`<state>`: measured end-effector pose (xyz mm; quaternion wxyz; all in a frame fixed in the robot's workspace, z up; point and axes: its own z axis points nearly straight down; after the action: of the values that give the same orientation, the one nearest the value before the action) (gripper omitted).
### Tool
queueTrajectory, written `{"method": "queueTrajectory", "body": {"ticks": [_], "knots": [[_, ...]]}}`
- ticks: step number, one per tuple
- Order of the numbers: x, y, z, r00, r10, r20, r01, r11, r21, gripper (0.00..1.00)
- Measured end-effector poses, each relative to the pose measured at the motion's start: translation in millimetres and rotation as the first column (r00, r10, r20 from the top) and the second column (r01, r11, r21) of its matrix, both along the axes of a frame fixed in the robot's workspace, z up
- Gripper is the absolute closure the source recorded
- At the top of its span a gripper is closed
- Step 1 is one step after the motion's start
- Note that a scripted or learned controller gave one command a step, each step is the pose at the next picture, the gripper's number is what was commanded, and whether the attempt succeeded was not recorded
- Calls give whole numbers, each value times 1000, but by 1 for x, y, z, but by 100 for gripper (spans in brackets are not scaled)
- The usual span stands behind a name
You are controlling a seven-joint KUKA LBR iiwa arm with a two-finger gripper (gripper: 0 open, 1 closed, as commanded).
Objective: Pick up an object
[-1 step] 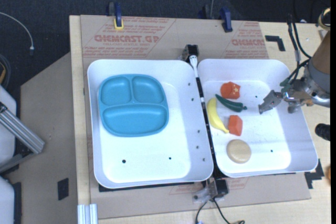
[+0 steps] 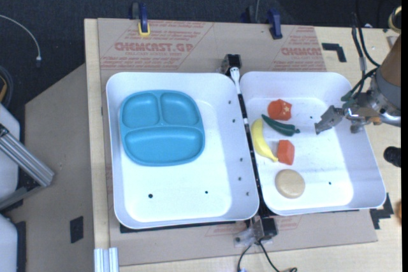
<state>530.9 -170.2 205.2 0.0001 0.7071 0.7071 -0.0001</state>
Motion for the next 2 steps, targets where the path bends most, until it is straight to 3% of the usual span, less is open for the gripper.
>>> {"method": "queueTrajectory", "body": {"ticks": [2], "knots": [[1, 3, -116, 1000, 0, -4, 0, 1000, 2, 0]]}}
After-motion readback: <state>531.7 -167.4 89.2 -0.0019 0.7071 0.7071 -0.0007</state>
